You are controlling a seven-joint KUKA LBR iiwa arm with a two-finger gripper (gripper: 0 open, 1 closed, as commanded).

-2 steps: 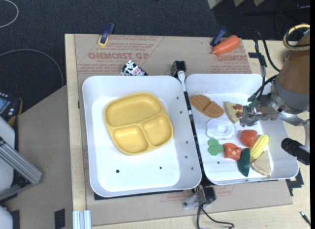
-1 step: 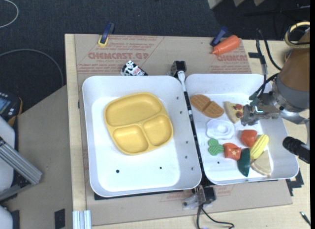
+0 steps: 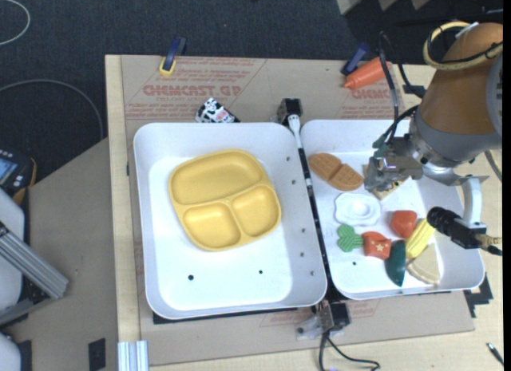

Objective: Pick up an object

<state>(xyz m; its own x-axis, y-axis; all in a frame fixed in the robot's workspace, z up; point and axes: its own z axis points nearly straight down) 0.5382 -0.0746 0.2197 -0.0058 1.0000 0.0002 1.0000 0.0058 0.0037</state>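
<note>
The arm [image 3: 463,98] reaches in from the right, its gripper [image 3: 386,171] low over the right bin [image 3: 351,282], beside 1 bread slice [image 3: 336,171]; grip state unclear.

1 yellow tray [image 3: 224,199] lies in the left bin [image 3: 160,266].

In the right bin [image 3: 471,278] lies a loose cluster of toy foods: a brown bread slice [image 3: 335,171] at the far left, a white fried egg [image 3: 357,208] nearer, then green broccoli [image 3: 348,238], two red pieces [image 3: 403,222], yellow corn [image 3: 419,238] and a pale wedge [image 3: 425,268].

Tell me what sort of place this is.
Probably a robotics lab: a robot arm reaches over two white bins, toy food fills the right one, and cables run across the dark carpet.
</note>
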